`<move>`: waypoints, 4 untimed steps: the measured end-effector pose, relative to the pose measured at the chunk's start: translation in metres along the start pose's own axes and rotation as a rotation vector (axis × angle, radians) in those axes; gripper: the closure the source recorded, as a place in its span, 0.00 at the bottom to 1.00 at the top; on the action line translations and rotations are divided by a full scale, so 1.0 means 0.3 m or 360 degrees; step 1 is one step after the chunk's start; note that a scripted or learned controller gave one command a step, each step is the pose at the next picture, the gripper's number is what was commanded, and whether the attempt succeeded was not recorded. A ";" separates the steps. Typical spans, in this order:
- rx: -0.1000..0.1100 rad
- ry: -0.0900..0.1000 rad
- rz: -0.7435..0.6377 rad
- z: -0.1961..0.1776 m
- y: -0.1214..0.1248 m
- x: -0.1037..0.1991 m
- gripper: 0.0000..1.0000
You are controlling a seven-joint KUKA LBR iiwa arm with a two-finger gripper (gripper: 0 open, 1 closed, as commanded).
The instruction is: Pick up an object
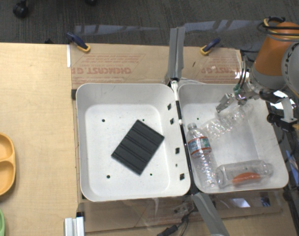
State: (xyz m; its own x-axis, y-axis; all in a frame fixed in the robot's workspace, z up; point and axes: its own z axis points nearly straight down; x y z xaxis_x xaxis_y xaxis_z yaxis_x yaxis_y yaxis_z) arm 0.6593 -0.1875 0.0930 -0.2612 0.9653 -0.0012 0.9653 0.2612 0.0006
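While the gripper (227, 103) hangs low over the right bin (267, 132), apparently to grab a crumpled clear plastic bottle (223, 124) just beneath (finger state impossible to tell), another bottle (200, 154) lies along the divider.

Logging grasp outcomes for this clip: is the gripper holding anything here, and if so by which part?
It cannot be told. The gripper sits over the crumpled clear plastic bottle in the right bin, at the bottle's upper end, but no part is clearly between its fingers.
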 end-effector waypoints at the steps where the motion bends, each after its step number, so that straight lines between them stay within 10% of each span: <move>1: -0.0004 -0.0002 0.0002 -0.034 0.003 0.000 1.00; 2: -0.0003 -0.0002 0.0002 -0.033 0.002 0.000 0.00; 4: -0.0004 -0.0003 -0.0352 -0.112 -0.467 0.013 0.00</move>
State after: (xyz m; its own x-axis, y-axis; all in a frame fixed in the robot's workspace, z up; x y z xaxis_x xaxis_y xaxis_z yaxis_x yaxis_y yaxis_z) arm 0.5231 -0.2204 0.1264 -0.4669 0.8843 -0.0036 0.8843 0.4669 0.0028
